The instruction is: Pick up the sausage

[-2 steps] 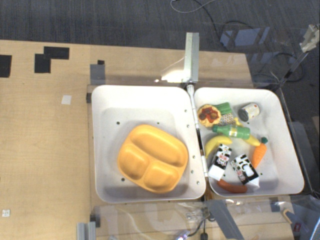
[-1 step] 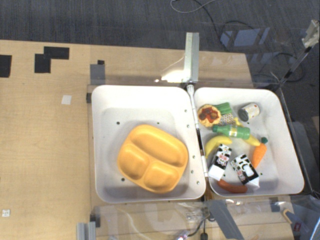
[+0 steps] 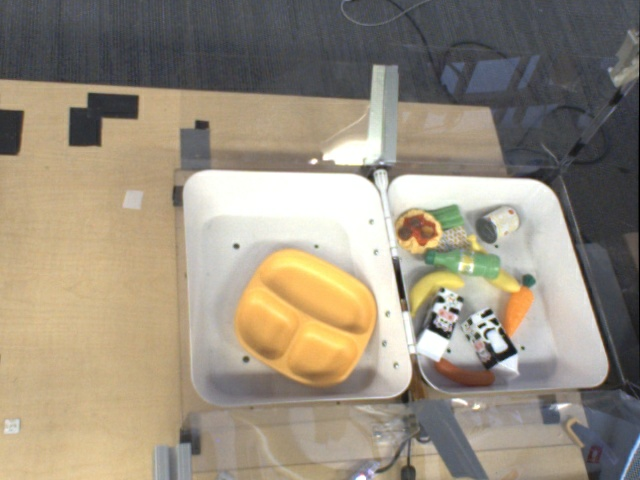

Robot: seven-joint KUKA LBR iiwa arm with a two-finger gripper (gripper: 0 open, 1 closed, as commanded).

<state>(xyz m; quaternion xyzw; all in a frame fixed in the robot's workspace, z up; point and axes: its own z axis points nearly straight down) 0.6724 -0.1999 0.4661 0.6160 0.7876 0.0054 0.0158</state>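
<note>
The sausage (image 3: 465,373) is a reddish-brown link lying flat near the front edge of the right bin (image 3: 575,258), just below two cow-patterned cartons (image 3: 466,329). Its right end is partly tucked under the right carton.
The right bin also holds a carrot (image 3: 517,308), a banana (image 3: 432,290), a green bottle (image 3: 462,261), a pizza slice (image 3: 419,229) and a small can (image 3: 497,223). The left bin (image 3: 215,228) holds a yellow divided plate (image 3: 304,315). A metal post (image 3: 384,118) stands behind the bins.
</note>
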